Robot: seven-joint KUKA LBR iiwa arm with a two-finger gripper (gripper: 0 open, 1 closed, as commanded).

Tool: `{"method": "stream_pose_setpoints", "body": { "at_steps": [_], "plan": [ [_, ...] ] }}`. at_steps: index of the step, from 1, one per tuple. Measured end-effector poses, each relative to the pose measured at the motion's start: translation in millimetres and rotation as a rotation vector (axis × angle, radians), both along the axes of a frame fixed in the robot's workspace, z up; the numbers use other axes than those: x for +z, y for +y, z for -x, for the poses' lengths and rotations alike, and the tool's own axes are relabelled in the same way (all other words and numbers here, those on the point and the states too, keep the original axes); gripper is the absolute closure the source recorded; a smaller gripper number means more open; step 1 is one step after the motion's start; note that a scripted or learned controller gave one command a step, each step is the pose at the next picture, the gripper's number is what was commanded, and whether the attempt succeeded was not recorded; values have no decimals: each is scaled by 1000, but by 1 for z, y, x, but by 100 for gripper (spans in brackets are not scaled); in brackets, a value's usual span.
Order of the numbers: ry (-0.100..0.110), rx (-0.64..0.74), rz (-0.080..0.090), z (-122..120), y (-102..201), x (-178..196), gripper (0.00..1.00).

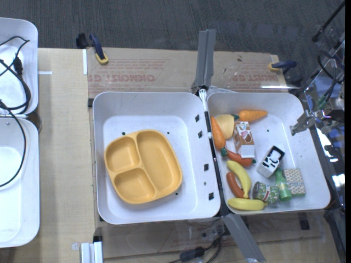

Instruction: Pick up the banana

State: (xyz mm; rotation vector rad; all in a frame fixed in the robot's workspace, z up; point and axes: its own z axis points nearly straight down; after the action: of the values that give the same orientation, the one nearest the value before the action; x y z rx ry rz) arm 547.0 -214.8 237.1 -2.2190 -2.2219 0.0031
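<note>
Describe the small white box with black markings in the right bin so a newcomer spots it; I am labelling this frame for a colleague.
Start at the right bin, the one full of toy food. Near its middle, right of the red and white carton, lies the white box, tilted. It alone is white with bold black markings; the patterned block and green bottle just below it are coloured.

Red mirrored lettering — unreadable — on the cardboard sheet [148, 73].
</note>
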Motion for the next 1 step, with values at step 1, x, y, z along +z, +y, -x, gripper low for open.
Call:
{"method": "stream_pose_setpoints", "body": {
  "at_steps": [1],
  "plan": [
    [-2, -153, 1, 5, 54, -145, 0]
  ]
}}
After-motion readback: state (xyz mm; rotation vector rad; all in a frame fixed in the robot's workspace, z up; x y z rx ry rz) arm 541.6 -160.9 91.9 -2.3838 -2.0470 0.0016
